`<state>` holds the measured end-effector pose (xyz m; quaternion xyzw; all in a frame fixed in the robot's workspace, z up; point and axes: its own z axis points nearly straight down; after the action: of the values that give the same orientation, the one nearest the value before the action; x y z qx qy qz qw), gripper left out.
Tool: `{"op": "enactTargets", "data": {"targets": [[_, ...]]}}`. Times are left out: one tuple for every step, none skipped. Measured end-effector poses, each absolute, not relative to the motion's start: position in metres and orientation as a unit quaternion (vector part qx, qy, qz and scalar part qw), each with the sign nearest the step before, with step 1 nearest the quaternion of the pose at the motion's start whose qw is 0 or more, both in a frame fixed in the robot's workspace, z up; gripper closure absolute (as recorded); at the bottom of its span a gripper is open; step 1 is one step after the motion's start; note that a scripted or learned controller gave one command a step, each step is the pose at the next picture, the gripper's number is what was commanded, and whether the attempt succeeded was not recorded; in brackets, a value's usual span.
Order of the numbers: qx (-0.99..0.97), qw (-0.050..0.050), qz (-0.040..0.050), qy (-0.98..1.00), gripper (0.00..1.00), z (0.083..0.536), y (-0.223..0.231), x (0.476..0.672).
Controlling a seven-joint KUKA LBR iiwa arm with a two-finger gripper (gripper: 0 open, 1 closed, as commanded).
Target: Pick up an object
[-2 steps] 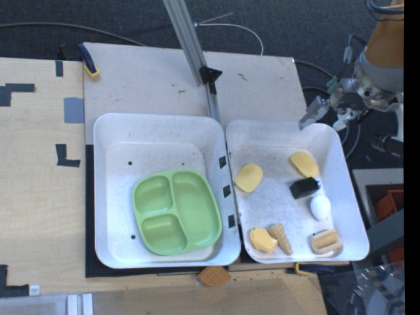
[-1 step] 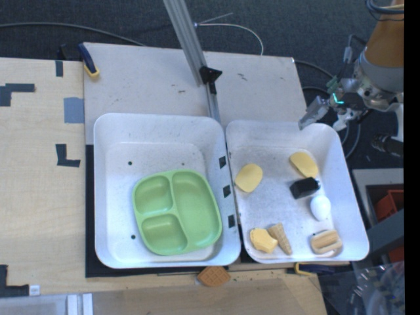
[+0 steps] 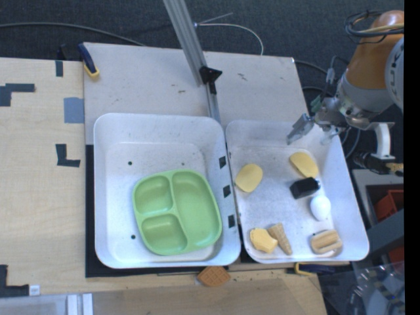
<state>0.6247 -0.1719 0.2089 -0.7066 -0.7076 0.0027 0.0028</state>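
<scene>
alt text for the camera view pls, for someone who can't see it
A grey robot arm's gripper hovers over the top edge of the right white bin, which holds small toy foods and a black block. The left white bin holds a green divided plate. A waffle-like toy lies outside, below the bins.

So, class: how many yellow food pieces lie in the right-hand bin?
3. One lies near the bin's left wall, one above the black block, one at the bottom beside the cone.

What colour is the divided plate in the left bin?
Light green; the divided plate shows clearly in the camera view.
</scene>
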Motion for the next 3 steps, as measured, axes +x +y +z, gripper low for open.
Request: {"op": "enactTargets", "data": {"targets": [[-0.707,0.003,0.0027,-0.708,0.00,0.146,-0.174,0.629],[-0.706,0.000,0.0008,-0.708,0.00,0.094,-0.173,0.629],[-0.706,-0.001,-0.0001,-0.708,1.00,0.107,-0.172,0.630]]}}
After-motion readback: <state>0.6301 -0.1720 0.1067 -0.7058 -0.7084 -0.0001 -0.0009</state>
